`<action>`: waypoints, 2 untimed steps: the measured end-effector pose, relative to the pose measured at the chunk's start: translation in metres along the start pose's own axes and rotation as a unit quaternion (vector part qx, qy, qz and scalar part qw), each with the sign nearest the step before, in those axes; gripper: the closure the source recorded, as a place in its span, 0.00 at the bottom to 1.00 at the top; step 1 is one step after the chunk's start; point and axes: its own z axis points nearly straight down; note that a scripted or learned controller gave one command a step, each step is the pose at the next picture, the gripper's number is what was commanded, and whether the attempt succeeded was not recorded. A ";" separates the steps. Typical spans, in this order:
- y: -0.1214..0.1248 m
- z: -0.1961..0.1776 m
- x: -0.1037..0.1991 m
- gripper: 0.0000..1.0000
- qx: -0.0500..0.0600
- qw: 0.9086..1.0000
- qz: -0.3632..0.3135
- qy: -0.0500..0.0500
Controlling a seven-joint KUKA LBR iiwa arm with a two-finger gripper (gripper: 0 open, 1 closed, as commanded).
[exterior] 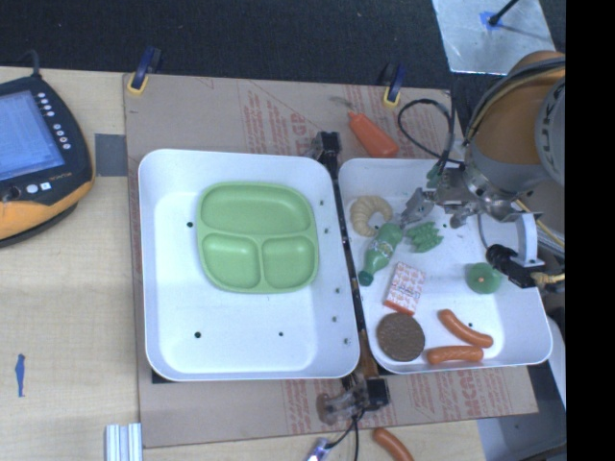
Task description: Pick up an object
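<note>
Fingers looked spread, two grey prongs angled apart with a gap between them; gripper [434, 209] sat low over the upper middle of the right bin [524, 339], nothing pinched between the prongs; arm [519, 113] came in from the right, orange band over the bin's top right corner.

Candidate objects all lay in the right bin: green leafy piece [426, 237] just below the gripper, close to it, contact unclear; green bottle [380, 250] lay tilted just left of that, cap end toward the bin's left wall; beige ring-shaped pastry [369, 214] above the bottle, touching or nearly so; red-and-white packet [405, 287] below the bottle; brown round cookie [400, 336] just below the packet, near the front wall; two sausages at front right, upper sausage [466, 328] slanted, lower sausage [454, 355] along the front wall; small green round piece [483, 278] toward the right side, well clear of the others.

Left bin [173, 344] held a green divided plate [258, 235], flat, in its upper half.

Outside the bins: orange carrot [373, 135] on the cardboard sheet [240, 113] above the right bin; black cable [423, 123] looped beside it; teach pendant [34, 157] at the bench's far left.
</note>
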 end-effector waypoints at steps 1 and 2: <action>-0.010 0.052 -0.016 0.00 -0.001 1.000 0.001 0.000; -0.010 0.042 -0.017 1.00 0.000 1.000 0.000 -0.001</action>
